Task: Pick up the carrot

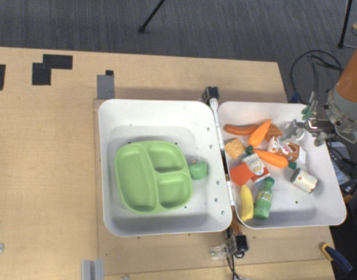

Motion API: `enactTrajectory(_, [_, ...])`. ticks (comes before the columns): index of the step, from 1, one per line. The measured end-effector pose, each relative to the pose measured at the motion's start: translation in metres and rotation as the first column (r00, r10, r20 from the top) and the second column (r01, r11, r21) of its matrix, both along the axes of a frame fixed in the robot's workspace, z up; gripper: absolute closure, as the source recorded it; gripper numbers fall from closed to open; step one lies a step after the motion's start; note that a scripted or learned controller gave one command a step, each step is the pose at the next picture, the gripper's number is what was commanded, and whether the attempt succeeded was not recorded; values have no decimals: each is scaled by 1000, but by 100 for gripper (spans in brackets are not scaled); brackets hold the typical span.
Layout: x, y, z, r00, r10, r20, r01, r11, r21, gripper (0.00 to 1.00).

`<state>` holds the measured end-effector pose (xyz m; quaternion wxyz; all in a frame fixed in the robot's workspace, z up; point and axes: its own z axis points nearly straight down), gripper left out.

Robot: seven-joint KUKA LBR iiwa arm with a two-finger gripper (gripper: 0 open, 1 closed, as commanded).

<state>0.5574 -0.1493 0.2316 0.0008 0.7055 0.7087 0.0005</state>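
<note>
Bench (44,174): pale wood, with both bins side by side on it and black patches near its far left edge.
Left bin (137,112): white and shallow, with the tray in it.
Right bin (318,206): white, just beside the left bin, crowded with toy food toward its far and left parts.
Arm (350,92): comes in from the right, with the orange band at the frame's edge and grey metal below it, over the right bin's far right corner.
Tray (150,175): green, with three compartments, lying flat in the left bin.
Gripper (300,128): metal, low over the right bin's far right part, just right of the food pile; whether its fingers are spread or closed I cannot tell, and nothing is seen between them.
Carrot (272,158): orange, lying slantwise in the middle of the right bin, with its green end toward the can, near the gripper but apart from it.
Sausage (244,129): red-orange, along the far side of the pile.
Second orange piece (259,133): tilted, just beside the sausage.
Banana (247,202): yellow, at the near left of the right bin.
Bottle (263,198): green, just beside the banana.
Can (304,181): white, on its side, to the right of the carrot's green end.
Green piece (198,170): small, at the tray's right edge in the left bin.
</note>
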Motion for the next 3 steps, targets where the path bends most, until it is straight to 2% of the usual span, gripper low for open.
enactTrajectory(1, [78,26,-106,983,-181,1,181,983,1,0])
enactTrajectory(2, [87,12,-147,869,-495,-5,495,869,-2,0])
enactTrajectory(3, [88,13,-135,872,-489,0,489,872,-1,100])
